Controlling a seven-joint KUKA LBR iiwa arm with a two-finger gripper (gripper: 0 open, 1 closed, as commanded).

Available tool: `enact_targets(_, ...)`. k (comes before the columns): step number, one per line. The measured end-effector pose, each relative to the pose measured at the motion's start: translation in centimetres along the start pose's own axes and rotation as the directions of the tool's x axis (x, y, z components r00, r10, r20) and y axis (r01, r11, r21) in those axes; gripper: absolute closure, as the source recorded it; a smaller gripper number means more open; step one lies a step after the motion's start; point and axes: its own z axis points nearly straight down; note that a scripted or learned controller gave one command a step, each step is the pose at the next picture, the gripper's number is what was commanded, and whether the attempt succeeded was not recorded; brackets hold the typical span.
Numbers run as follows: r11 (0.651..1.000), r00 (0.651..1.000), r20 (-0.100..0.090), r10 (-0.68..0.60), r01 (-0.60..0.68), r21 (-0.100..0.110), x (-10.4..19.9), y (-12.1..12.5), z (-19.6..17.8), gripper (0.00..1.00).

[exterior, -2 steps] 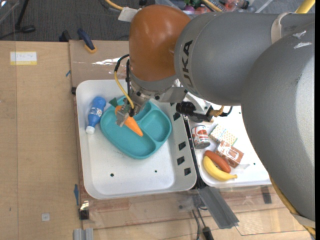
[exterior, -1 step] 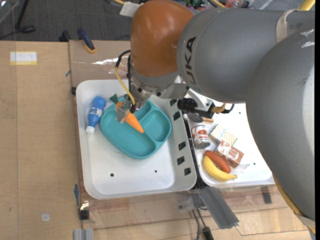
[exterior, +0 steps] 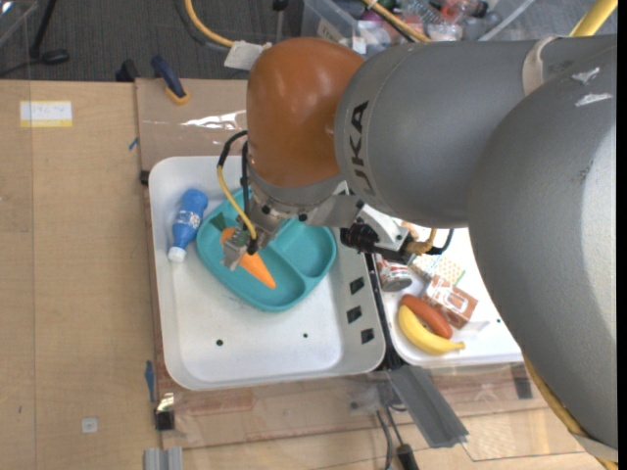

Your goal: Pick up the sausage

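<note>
Grey arm (exterior: 470, 135) looms closest, its jaws low over the wrong bin for this pick.

I see the sausage (exterior: 425, 312) at lower right of centre, lying in the right bin (exterior: 495, 346) just against the banana (exterior: 423, 333), with a small carton (exterior: 453, 300) beside it. My jaws sit left of centre over the teal plate (exterior: 304, 253) in the left bin (exterior: 255, 351), by the carrot (exterior: 261, 268); I cannot tell if they are open or closed. I'd lift clear, cross right, align across the sausage's width and descend on its banana-free side.
</note>
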Motion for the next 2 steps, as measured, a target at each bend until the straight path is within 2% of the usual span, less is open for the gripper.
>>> enact_targets(1,1.0,1.0,0.005,0.005,-0.005,-0.005,-3.7,2.9,-5.4,1.0)
enact_targets(2,1.0,1.0,0.003,0.005,-0.005,-0.001,-3.4,0.9,-4.8,1.0)
